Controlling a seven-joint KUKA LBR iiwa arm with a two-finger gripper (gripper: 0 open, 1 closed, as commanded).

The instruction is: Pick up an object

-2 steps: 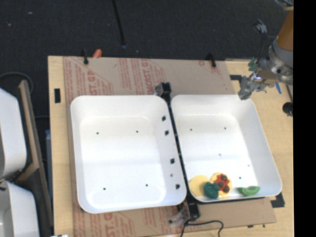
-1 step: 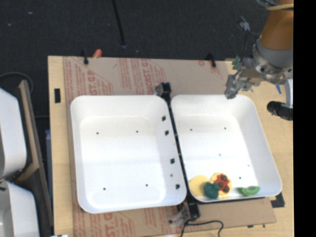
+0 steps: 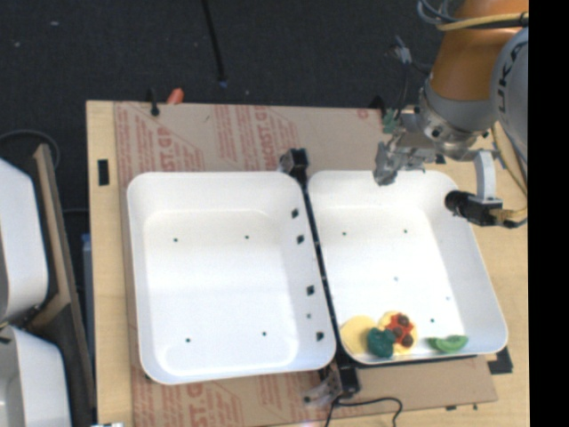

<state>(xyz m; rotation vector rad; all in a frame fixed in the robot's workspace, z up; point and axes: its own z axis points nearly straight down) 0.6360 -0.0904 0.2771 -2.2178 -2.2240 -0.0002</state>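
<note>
My gripper (image 3: 385, 173) hangs above the far edge of the right bin (image 3: 462, 265), with nothing visible in it. Several small things lie clustered at the near edge of that bin: a pale yellow piece (image 3: 357, 332), a teal green lump (image 3: 381, 343), a red and yellow toy (image 3: 399, 326) and a green piece (image 3: 447, 342). The gripper is well away from them, at the opposite end of the bin.
The left bin (image 3: 142, 238) sits beside the right one, joined by a black divider with clips (image 3: 307, 238). Both rest on a cardboard sheet (image 3: 222, 136) on the wooden bench. A white object stands at the far left edge (image 3: 18, 238).
</note>
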